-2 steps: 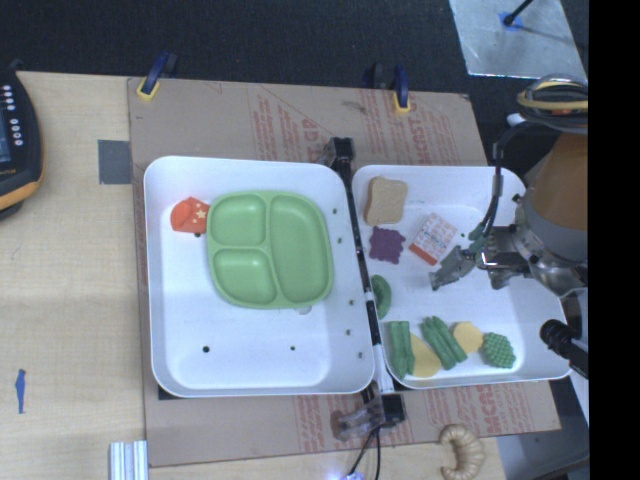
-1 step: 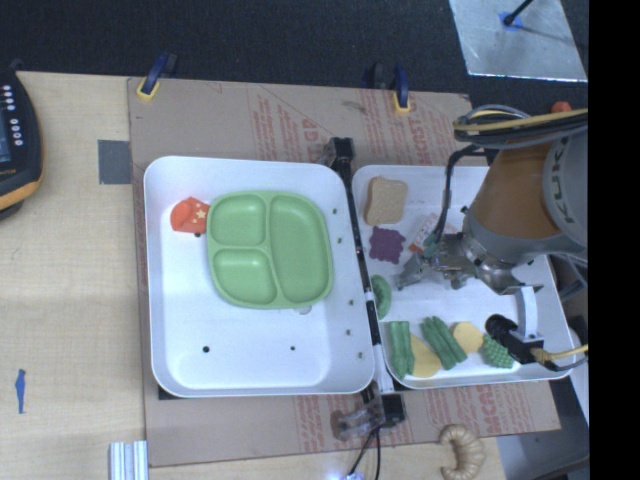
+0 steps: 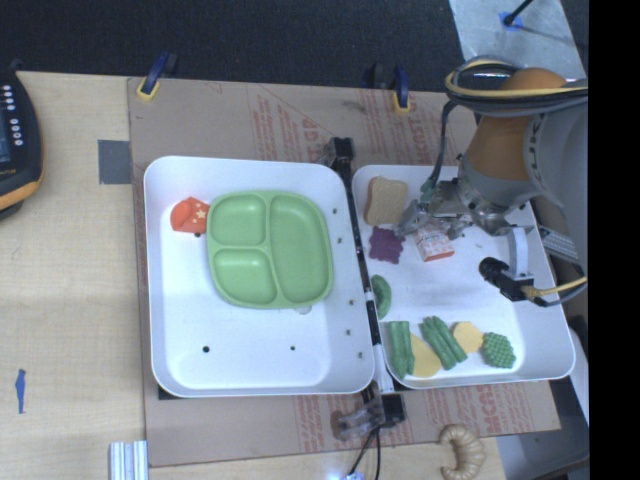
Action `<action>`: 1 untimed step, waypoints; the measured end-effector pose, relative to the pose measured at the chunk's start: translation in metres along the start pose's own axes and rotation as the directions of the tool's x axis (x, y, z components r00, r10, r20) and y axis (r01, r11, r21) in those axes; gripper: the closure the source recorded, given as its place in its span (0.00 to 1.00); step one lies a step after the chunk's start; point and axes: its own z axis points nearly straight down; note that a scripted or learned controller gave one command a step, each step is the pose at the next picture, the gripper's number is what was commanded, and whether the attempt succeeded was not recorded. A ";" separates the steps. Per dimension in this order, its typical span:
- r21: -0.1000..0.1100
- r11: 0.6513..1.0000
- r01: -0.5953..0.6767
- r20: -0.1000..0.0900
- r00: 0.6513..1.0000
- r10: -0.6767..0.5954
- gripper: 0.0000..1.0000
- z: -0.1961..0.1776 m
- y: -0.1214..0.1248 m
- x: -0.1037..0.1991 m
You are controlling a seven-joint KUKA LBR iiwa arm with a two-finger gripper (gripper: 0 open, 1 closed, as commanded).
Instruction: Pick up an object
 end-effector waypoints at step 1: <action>0.003 1.000 0.001 -0.002 1.000 -0.001 0.00 -0.001 0.034 0.024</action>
